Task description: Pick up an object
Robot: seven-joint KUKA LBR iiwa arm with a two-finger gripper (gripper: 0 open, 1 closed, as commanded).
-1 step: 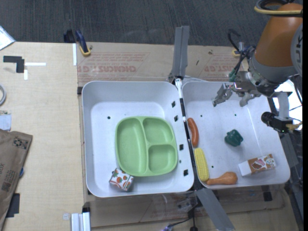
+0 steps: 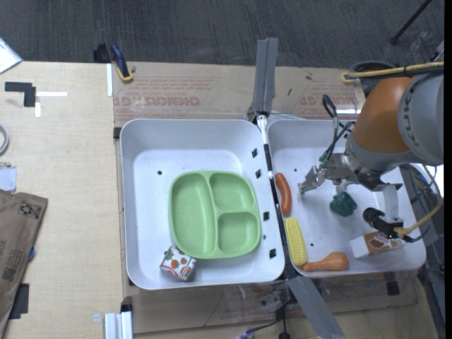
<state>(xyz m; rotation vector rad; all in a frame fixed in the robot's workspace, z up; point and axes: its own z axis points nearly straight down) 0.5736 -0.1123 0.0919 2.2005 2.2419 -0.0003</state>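
step: grasp | my jaws [image 2: 314, 181] over right bin [image 2: 311, 134], spread wide, holding nothing | nearest: dark green object [image 2: 344, 205] | advice: centre over it, descend straight, then close

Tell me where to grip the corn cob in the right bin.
Take the corn cob across its middle, coming from above. It lies flat, lengthwise beside the bin's left wall, so the fingers should probably close across its narrow width; the wall side looks tight.

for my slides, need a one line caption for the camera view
KUKA arm's gripper low in the right bin near a hot dog, corn and a green toy; green tray in left bin.
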